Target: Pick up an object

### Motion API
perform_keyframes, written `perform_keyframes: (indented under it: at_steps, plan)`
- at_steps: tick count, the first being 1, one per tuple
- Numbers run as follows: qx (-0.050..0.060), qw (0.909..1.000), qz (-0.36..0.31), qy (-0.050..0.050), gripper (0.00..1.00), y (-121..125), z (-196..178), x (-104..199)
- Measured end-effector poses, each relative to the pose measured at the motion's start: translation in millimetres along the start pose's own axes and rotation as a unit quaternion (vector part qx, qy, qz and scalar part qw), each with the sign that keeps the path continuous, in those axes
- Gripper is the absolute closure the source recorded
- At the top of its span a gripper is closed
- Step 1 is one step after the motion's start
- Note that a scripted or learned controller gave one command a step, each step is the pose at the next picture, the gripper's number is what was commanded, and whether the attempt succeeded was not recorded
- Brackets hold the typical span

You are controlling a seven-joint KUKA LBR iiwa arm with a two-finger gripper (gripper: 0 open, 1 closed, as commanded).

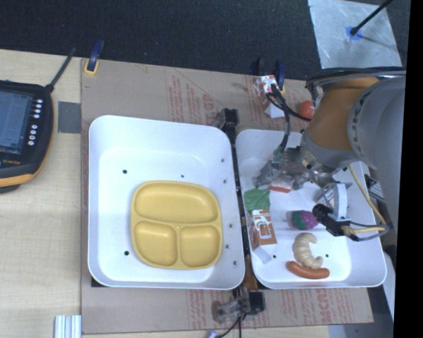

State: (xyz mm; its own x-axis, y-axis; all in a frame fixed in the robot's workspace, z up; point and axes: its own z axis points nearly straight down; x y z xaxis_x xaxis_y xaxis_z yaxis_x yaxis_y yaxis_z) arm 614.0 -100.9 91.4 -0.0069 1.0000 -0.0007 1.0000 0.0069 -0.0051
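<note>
My gripper hangs low over the upper left part of the right bin, under the grey arm with its orange band. Its dark fingers point down-left, just above a green packet. Below that lies a small brown and white carton. A purple and green toy sits mid-bin. Near the front lie a pale croissant and a red-orange sausage. I see nothing clearly held between the fingers.
The left bin holds a yellow divided plate. A tablet-like pendant lies at the far left of the bench. Cables and clamps sit behind the bins, and another clamp at the front.
</note>
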Motion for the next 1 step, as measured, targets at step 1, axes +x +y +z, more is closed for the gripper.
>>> perform_keyframes:
  at_steps: [1]
  plan:
    - [0.001, 1.0, -0.001, -0.001, 1.0, -0.2, -10.3, -1.4]
